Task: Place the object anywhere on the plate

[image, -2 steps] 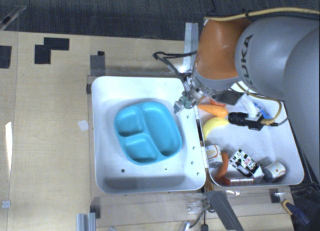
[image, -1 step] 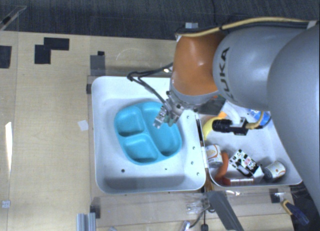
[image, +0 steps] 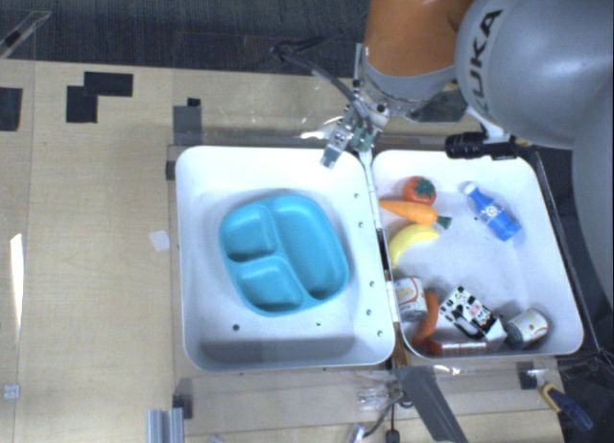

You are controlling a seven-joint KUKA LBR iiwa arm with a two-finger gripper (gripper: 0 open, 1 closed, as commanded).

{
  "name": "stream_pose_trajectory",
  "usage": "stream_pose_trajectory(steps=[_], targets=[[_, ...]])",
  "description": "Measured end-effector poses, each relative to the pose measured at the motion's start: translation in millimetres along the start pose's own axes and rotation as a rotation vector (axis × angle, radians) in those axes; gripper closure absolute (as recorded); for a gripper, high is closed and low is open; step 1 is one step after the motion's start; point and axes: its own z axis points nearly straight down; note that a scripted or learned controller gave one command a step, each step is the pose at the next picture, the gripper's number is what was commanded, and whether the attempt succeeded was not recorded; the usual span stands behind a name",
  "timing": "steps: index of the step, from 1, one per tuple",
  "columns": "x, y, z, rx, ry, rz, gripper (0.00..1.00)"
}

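We see the gripper [image: 347, 140] hanging over the far rim where the two bins meet. It is small and partly lost against the bench, so we cannot tell whether the claw is spread or pressed together, and we see nothing between its tips.

The blue plate [image: 284, 252] lies in the left bin [image: 201, 268] with its three compartments bare.

The loose objects all lie in the right bin [image: 537, 268], and we cannot tell which is meant.
- The carrot [image: 408, 211] lies left to right, its tip pointing left towards the divider.
- The banana [image: 413, 241], just nearer, curves from near-left to far-right.
- The blue bottle [image: 493, 212] slants with its cap far-left.

At the near edge, a black-and-white patterned piece [image: 469, 312] and a grey cylinder [image: 527, 327] are crowded together and hard to make out. The arm [image: 518, 38] is cut off at the far right.
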Motion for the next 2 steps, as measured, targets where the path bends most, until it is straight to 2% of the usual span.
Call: stream_pose_trajectory(steps=[1,2], targets=[[65,11,75,0.003,0.005,0.141,1.00],[117,-51,38,0.005,0.004,0.472,1.00]])
